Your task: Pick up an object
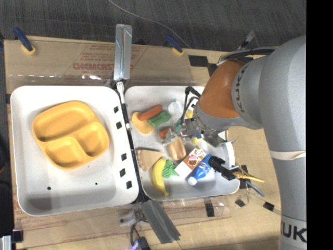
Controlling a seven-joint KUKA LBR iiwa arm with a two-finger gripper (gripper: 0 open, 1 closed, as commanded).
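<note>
Down low in the right bin (229, 187), jaws (183, 132) buried among the clutter; open or closed, impossible to tell. Just below them, a brown cup (176, 149), with carton (191, 163), bottle (202, 172) and banana (158, 178) close by. Yellow tray (70, 133) in the left bin (26, 191).

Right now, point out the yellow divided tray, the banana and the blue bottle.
yellow divided tray (70, 133), camera view, centre ridge.
banana (158, 178), camera view, middle of its curve.
blue bottle (202, 172), camera view, blue body.

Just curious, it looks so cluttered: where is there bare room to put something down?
The left bin has bare floor below and right of the yellow divided tray. The right bin is crowded: hot dog, banana, blue bottle, arm above.
</note>
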